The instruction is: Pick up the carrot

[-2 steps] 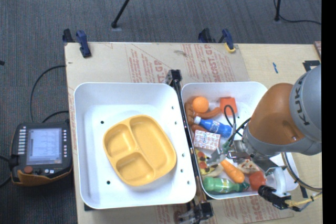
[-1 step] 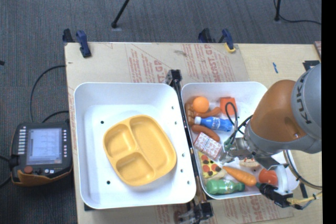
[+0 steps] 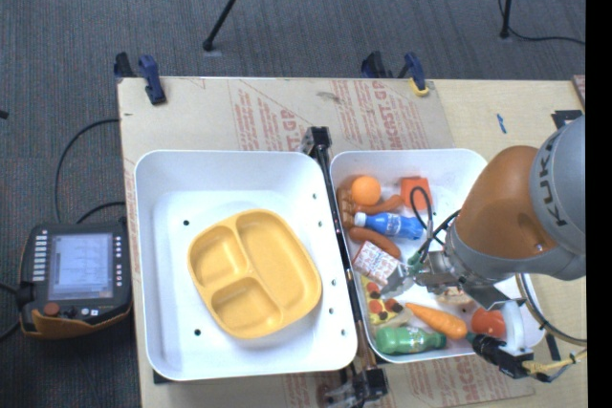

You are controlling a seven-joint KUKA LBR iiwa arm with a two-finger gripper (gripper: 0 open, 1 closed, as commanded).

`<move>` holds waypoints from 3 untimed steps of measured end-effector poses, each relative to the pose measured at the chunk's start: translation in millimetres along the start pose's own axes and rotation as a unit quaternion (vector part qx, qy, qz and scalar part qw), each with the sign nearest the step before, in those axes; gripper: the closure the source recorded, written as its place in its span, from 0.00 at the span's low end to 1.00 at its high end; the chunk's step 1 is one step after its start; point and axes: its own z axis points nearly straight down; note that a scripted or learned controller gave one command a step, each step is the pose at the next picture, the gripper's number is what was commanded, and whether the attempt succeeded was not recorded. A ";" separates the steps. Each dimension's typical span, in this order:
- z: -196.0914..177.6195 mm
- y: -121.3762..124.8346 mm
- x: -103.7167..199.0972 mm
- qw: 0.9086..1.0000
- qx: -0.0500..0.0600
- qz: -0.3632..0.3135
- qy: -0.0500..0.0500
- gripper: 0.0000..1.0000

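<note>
the right bin (image 3: 449, 158) holds the carrot (image 3: 437, 320) at about five o'clock, beside a green bottle (image 3: 409, 339). the gripper (image 3: 406, 280) hovers just above; its opening can't be told. the left bin (image 3: 163, 205) holds a yellow plate (image 3: 253, 272).

fixed overhead camera, slanted down, both bins (image 3: 153, 205) in view

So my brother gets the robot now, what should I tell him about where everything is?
Gripper: over the right bin, above the carrot; I cannot tell how its fingers stand.
Carrot: lying at the near end of the right bin, beside the green bottle. Nothing shows it gripped.
Yellow plate: in the left bin.
Done: arm is over the right bin.
Left: grasp the carrot and lift it.
</note>
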 end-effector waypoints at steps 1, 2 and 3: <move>9.8 -8.3 -24.7 0.991 0.000 -0.135 -0.001 0.00; -0.1 -8.5 -24.3 0.991 0.001 -0.133 0.001 1.00; -9.5 -8.5 -24.2 0.991 0.001 -0.131 0.002 1.00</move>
